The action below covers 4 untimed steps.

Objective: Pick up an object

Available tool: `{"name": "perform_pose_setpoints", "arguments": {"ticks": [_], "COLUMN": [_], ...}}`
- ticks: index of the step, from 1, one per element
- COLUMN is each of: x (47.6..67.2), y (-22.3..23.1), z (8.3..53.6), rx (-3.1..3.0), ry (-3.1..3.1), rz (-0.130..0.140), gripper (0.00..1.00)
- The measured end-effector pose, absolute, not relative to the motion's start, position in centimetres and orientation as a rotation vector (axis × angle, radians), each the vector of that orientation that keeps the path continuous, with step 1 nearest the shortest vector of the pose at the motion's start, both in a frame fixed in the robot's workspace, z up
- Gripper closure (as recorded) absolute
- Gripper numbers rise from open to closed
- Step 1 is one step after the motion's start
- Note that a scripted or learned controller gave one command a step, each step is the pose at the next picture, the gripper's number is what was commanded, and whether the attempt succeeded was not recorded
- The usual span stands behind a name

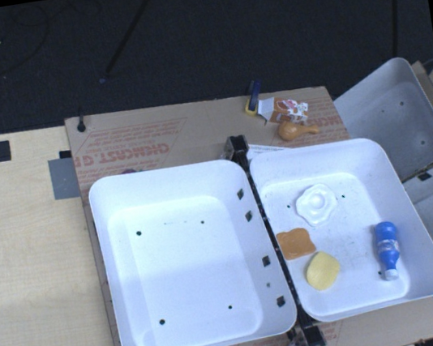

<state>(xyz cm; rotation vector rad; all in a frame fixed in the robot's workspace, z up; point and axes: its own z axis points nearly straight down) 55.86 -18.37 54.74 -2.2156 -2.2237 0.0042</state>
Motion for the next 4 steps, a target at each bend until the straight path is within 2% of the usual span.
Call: {"name": "perform_pose_setpoints", "arguments": {"ticks": [1,2,3,4], "x": [55.9,55.9,55.9,56.0], "y": [-18.3,-18.2,-18.3,-18.2], "z": [54.7,55.7,55.6,56.6], "rx": [-2.214,-2.207,-2.206,-2.200], "ry": [-2.224,-2.229,-2.229,-2.234], "rz": [0.005,0.006,0.006,0.007], "gripper": [0.00,1.00,0.00,1.00]}}
